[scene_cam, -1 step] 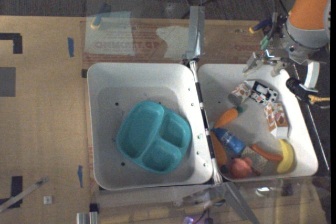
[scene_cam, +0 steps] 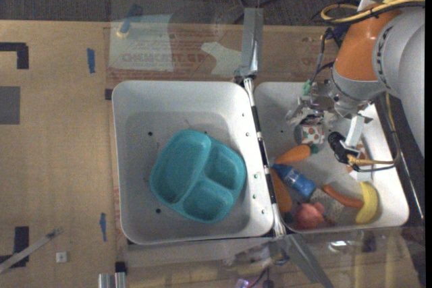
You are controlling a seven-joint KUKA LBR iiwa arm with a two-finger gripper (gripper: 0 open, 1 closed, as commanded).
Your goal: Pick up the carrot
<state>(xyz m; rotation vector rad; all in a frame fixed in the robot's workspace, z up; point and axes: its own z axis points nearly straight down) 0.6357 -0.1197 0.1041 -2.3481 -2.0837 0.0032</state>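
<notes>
Pincer: I see the gripper [scene_cam: 312, 119] low in the upper part of the right bin [scene_cam: 270, 99], under the grey wrist with the orange band. Its metal parts are a small tangle from this angle, and I cannot tell how far it is spread or pressed together.
Contact: the gripper sits directly above a small white block with coloured spots [scene_cam: 310, 134]; I cannot tell if it touches the block. I see nothing held in it.
Carrot: the carrot [scene_cam: 292, 154] lies in the right bin, near its left wall, just below the spotted block and apart from the gripper.
Neighbours: a blue bottle [scene_cam: 297, 180] lies just below the carrot. A second orange piece [scene_cam: 281, 192] lies along the left wall, and a third orange piece [scene_cam: 344, 197] lies beside the banana [scene_cam: 368, 202]. A pink-red round fruit [scene_cam: 309, 215] is at the bottom edge.
Left bin: the left bin [scene_cam: 135, 104] holds a teal divided plate [scene_cam: 197, 175], well apart from the arm.
</notes>
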